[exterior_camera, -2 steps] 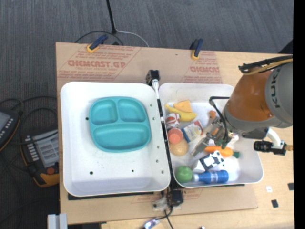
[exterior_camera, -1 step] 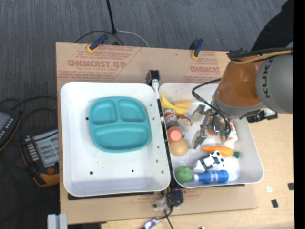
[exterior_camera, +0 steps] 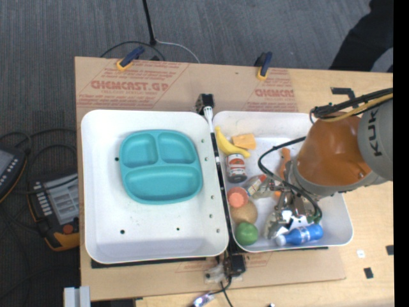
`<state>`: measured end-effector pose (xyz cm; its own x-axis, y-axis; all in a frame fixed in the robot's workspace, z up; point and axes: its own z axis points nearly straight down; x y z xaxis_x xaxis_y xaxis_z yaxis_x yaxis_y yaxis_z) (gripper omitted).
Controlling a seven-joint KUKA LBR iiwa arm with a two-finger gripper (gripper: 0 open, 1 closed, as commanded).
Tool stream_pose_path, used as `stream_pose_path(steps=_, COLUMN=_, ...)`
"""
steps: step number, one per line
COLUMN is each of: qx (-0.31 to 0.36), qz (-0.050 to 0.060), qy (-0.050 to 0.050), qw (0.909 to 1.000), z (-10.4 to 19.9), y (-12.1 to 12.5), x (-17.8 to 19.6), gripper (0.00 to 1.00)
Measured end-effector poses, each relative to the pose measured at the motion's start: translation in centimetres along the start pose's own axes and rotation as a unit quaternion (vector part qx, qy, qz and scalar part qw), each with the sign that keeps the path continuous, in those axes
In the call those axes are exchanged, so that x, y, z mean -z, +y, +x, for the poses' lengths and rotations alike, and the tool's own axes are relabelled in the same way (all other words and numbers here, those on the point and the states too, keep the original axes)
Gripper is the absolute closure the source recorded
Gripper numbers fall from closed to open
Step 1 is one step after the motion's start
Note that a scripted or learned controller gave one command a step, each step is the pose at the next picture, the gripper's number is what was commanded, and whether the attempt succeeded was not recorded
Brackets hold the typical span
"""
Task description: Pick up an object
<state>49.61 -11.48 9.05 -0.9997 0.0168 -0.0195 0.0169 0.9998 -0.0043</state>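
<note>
The right bin (exterior_camera: 262,119) holds several small objects. A yellow banana (exterior_camera: 223,143) and a cheese wedge (exterior_camera: 244,141) lie at its back left, with a small can (exterior_camera: 236,166) just in front of them. Along the left wall toward the front sit a salmon round piece (exterior_camera: 238,198), a brown potato-like lump (exterior_camera: 245,213) and a green lime (exterior_camera: 247,233). A blue bottle (exterior_camera: 303,235) lies at the front. My gripper (exterior_camera: 281,211) hangs low over the bin's middle front, just above and left of the bottle. The orange wrist band (exterior_camera: 332,155) hides the bin's right half.
The left bin (exterior_camera: 102,178) holds a teal divided plate (exterior_camera: 161,166). Clamps (exterior_camera: 263,65) and a black fitting (exterior_camera: 206,102) sit at the bench's back edge. Cables run over the arm at right. The divider between the bins is close to the left-hand objects.
</note>
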Motion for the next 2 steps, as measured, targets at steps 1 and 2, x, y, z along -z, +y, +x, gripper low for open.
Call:
stream_pose_path(steps=1, qx=0.302, qz=-0.004, qy=0.008, qw=0.9533, z=-3.1, y=-0.6, x=-0.2, gripper=0.00)
stream_pose_path(steps=2, qx=0.491, qz=-0.004, qy=-0.001, qw=0.8711, z=-1.7, y=-0.8, x=-0.1, gripper=0.00)
